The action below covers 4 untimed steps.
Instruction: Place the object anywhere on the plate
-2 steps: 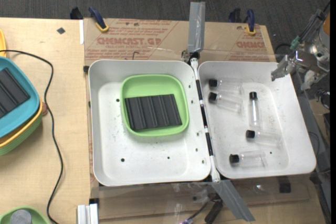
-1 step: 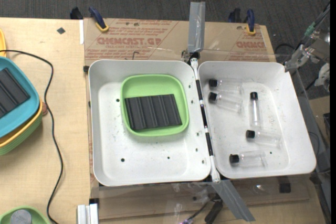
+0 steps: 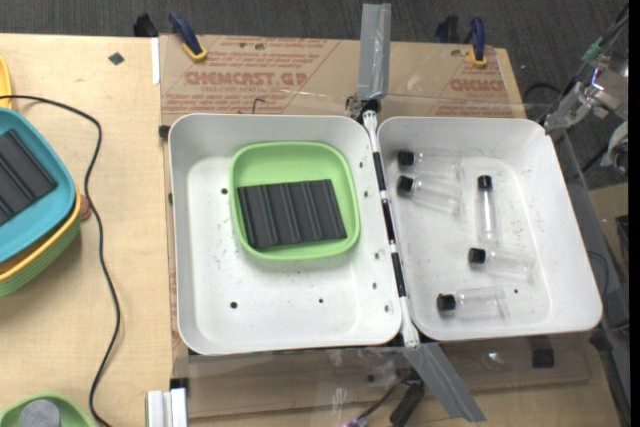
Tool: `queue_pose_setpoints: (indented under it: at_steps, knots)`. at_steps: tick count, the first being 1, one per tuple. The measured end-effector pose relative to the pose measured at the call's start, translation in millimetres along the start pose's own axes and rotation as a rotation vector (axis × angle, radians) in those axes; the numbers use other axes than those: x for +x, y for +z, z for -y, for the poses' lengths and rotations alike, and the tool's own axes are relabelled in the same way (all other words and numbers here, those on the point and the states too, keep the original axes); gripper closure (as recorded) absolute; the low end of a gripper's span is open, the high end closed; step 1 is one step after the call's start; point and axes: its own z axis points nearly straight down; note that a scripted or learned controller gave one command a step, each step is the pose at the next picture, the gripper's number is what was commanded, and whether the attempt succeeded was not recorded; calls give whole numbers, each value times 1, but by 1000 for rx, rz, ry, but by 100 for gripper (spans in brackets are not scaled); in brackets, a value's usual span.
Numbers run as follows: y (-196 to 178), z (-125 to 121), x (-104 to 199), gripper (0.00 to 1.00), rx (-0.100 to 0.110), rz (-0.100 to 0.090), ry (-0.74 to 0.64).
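Green square plastic plate, carrying a dark ribbed insert, is seated in the left white bin. Five clear black-capped vials are scattered in the right white bin, apart from the plate. Tool state cannot be told.

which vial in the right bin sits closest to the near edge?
The vial at the bin's near end, black cap pointing toward the divider. The other four lie farther back, toward the taped cardboard.
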Motion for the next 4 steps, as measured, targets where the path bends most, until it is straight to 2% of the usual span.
queue_pose_setpoints:
  at_steps: [1,2,3,4]
  knots:
    - [17,-6,3,0,1,1,279]
    - [-43,-9,0,0,1,1,476]
    - [-1,-22,5,0,3,1,718]
    - [2,-8,-4,0,3,1,775]
